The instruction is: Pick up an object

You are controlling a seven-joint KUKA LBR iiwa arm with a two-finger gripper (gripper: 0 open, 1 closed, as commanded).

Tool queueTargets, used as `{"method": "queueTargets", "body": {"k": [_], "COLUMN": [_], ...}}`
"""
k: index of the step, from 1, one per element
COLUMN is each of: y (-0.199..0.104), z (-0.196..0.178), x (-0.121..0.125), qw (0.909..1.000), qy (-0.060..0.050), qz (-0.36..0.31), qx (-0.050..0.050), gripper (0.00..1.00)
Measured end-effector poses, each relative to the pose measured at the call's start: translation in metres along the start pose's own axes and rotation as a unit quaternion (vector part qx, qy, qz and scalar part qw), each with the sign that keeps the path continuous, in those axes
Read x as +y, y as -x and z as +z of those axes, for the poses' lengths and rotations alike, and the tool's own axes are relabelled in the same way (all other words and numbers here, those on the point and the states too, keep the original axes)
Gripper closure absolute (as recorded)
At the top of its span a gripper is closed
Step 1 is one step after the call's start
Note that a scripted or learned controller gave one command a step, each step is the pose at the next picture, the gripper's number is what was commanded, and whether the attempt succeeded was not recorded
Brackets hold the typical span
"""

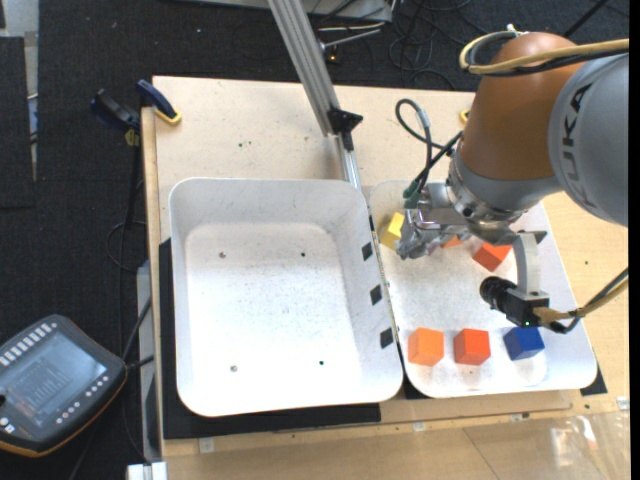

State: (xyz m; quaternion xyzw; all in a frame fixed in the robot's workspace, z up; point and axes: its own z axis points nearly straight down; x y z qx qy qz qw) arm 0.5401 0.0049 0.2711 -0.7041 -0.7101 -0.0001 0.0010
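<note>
I am watching the end effector (418, 240) hanging low over the right bin (560, 373), just beside the yellow block (391, 228) near the bin's left wall. Whether it is open or closed, I cannot tell. Nothing looks lifted yet: two orange cubes (427, 346) and a blue cube (523, 343) are sitting along the near edge, so the pick is still ahead.

Bright even overhead light, soft shadows, sharp focus

Three orange blocks (426, 346), one blue (523, 343), one yellow (391, 228).
</note>
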Motion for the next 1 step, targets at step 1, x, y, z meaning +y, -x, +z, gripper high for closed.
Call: {"method": "queueTargets", "body": {"k": [1], "y": [-0.0520], "z": [0.0041], "x": [-0.0075], "qw": [1.0000], "qy": [0.000], "qz": [0.000], "qx": [0.000], "gripper": [1.00]}}
